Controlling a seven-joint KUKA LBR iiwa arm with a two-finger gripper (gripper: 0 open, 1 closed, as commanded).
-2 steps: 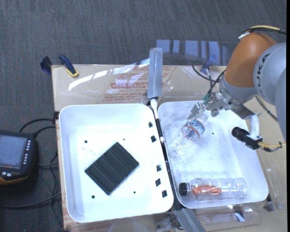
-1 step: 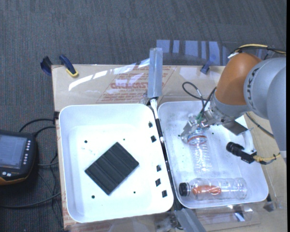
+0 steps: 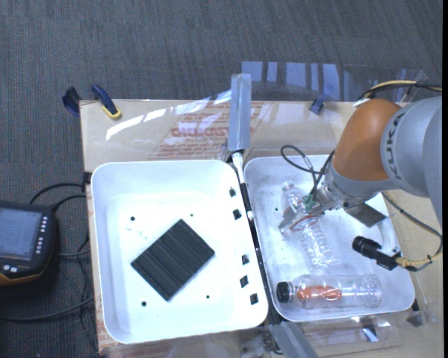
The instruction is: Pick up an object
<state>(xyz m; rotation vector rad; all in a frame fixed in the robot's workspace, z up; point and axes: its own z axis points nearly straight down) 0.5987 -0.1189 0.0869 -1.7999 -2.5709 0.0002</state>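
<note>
The gripper (image 3: 299, 216) is low inside the right bin (image 3: 263, 200), over its upper middle part. It sits right at the upper half of a small clear bottle (image 3: 319, 246). Metal parts and wires crowd the tip, so I cannot tell whether it is open or closed, or whether it has any hold on the bottle.

The arm (image 3: 403, 151) comes in from the right edge and slants down and to the left. Its orange band (image 3: 362, 148) is just above the wrist, over the bin's far right part, and the wrist points down toward the bin floor.

The small clear bottle lies on its side, crumpled, running from beside the gripper toward the near right of the bin. Closer to the near wall lies a larger clear bottle (image 3: 343, 291) with a black cap (image 3: 283, 292) pointing left and something orange inside it. The two bottles are near each other but apart.

The left bin (image 3: 104, 200) touches the right one along the middle. A black ridged pad (image 3: 173, 259) lies flat on its floor, turned at an angle.

Left of the bench, a handheld control screen (image 3: 13, 239) rests on the dark carpet. Two blue clamps (image 3: 89, 101) grip the bench's far left corner.
</note>
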